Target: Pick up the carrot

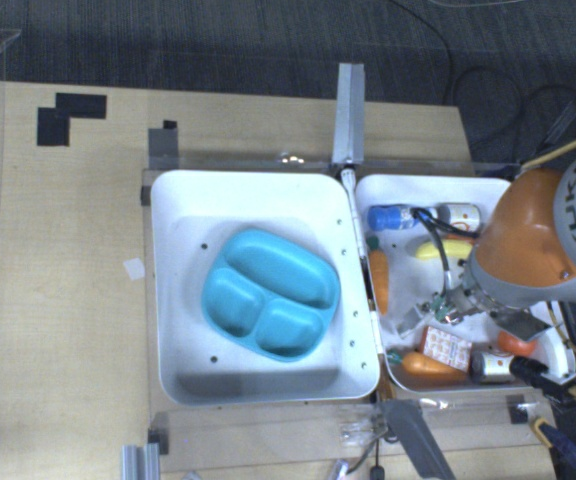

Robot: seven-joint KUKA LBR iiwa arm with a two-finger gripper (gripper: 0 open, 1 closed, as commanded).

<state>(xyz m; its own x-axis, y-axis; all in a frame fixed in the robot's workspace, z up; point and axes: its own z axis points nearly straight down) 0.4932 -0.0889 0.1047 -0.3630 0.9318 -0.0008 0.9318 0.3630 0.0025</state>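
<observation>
Two shallow white bins sit side by side on the worktop (68, 298). The left bin (178, 218) holds one blue three-compartment plastic tray (268, 293) with open floor around it. The crowded right bin (488, 183) holds two orange carrots: one (378, 280) against its left wall, one (433, 368) by the near edge. The hand (448, 306) hovers between them; its opening cannot be told.

Arm (543, 243) comes in from the right, over the right side of the view. Orange band faces the camera as a rounded dome, w/ grey wrist section just below it. Arm is bent downward, wrist pointing down & to the left. Gripper (446, 310) hangs below the wrist at its lower left, seen nearly end-on; its state is too small & cluttered to read.
</observation>
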